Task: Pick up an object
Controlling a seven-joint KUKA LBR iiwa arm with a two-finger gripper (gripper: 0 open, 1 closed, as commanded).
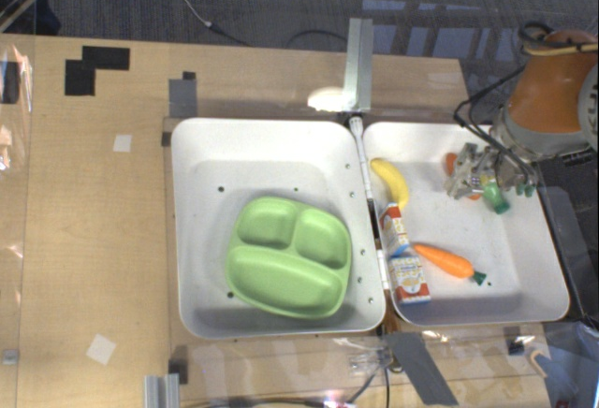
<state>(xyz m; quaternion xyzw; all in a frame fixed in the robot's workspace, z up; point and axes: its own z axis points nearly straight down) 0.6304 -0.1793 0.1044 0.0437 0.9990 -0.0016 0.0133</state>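
Fingers of the gripper (475, 174) sit low in the upper right part of the right bin (524, 298), but we cannot tell from this view whether they are spread, closed or gripping anything. We note a small green piece (496, 201) just beside the fingertips and an orange-red piece (452, 162) on their left; contact is unclear.

We list the remaining items from largest to smallest. The left bin (201, 210) holds a green divided plate (290, 256), lying flat toward its lower right. The arm (552, 93) enters from the right, with its orange band above the wrist. Inside the right bin, a carton (402, 258) lies along the left wall. A carrot (447, 261) lies just right of the carton. A banana (391, 182) lies above the carton.
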